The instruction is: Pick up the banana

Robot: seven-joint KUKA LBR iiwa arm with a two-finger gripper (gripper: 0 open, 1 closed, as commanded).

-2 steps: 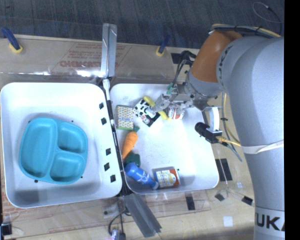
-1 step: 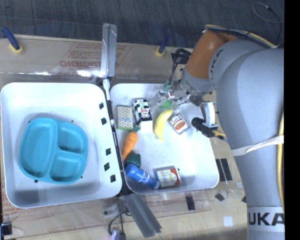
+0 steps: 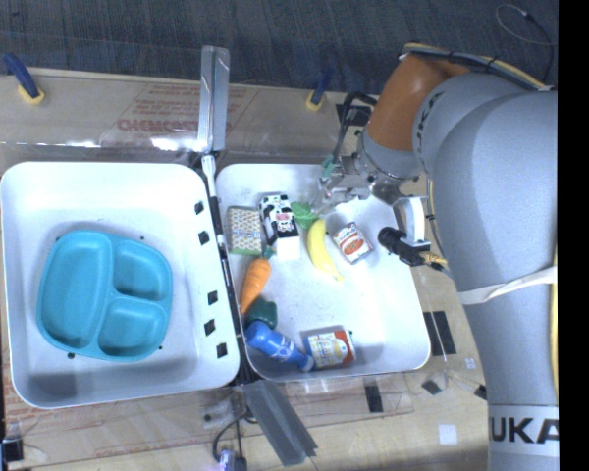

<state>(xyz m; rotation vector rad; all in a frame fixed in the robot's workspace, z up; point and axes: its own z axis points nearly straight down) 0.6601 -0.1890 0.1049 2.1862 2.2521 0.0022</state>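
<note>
Yellow curved banana (image 3: 319, 247) lies in your right-hand white bin (image 3: 402, 346), wedged between small cans and cartons; the gripper (image 3: 336, 186) hovers just above, so you risk snagging a neighbour.

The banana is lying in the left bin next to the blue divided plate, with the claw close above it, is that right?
Not quite. The camera view shows the banana in the right bin, between a black-and-white carton and a small red-labelled can. The blue divided plate sits in the left bin. The claw is indeed close above the banana.
</note>
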